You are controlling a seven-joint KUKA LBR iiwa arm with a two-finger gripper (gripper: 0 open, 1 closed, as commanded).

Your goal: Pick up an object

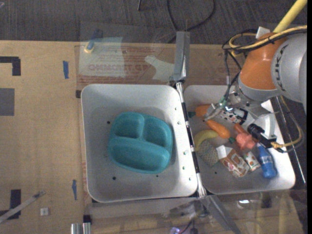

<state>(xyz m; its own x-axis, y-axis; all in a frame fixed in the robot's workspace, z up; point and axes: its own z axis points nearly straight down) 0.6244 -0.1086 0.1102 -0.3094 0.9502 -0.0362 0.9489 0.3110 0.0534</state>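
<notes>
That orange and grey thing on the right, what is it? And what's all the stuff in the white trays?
It is a robot arm. At its end is a gripper, a hand with two fingers, hanging over the right bin. One camera looks down from above the bench. The left bin holds a teal plate with sections. The right bin holds small toys: an orange carrot, a yellow banana, a blue bottle and more. I can't tell if the gripper is holding anything.
</notes>
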